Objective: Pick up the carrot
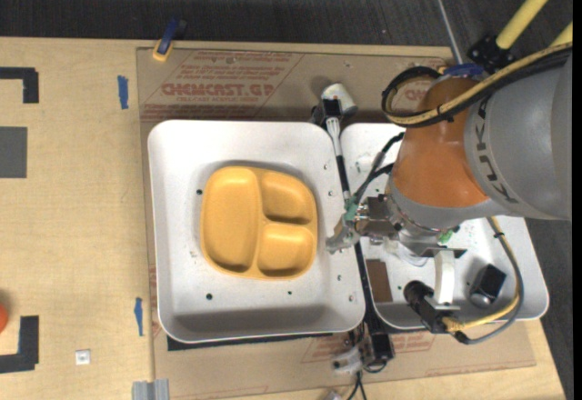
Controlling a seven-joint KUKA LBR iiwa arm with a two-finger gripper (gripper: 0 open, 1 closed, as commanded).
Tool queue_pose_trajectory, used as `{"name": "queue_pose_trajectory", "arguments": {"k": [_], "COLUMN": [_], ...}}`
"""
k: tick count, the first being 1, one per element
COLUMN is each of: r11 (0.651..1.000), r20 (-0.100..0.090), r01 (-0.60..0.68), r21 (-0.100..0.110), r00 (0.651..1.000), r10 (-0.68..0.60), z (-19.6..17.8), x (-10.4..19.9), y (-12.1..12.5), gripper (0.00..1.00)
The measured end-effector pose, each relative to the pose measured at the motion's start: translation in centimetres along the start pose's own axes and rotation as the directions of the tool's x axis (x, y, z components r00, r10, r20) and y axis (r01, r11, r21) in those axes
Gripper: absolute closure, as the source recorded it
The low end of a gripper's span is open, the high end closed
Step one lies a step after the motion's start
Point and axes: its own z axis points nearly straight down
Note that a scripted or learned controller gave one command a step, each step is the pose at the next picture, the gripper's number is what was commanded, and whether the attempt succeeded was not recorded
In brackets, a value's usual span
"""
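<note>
My arm [455, 153], grey with an orange band, reaches over the right white bin [527, 298] and covers most of its floor. The gripper [362, 225] hangs beneath the wrist, low over that bin's left side and close to the wall shared by the two bins. From above, the wrist hides whatever lies under it. A small dark brown flat thing [377, 280] lies on the right bin's floor just in front of the gripper.
The left white bin [173, 207] holds a yellow divided plate [259, 221] at its middle. A black rod [338, 162] runs along the seam between the bins. A small red-orange thing [3, 316] sits at the view's far left edge, off the bins.
</note>
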Motion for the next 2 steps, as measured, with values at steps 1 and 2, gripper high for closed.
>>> {"name": "queue_pose_trajectory", "arguments": {"k": [1, 2], "r11": [1.000, 0.974], "r20": [-0.001, 0.001], "r01": [-0.001, -0.228], "r21": [-0.003, -0.001], "r00": [1.000, 0.974], "r10": [0.001, 0.228], "z": [-1.0, 0.0], "x": [0.0, 1.8], "y": [0.1, -0.2], "gripper": [1.00, 1.00]}}
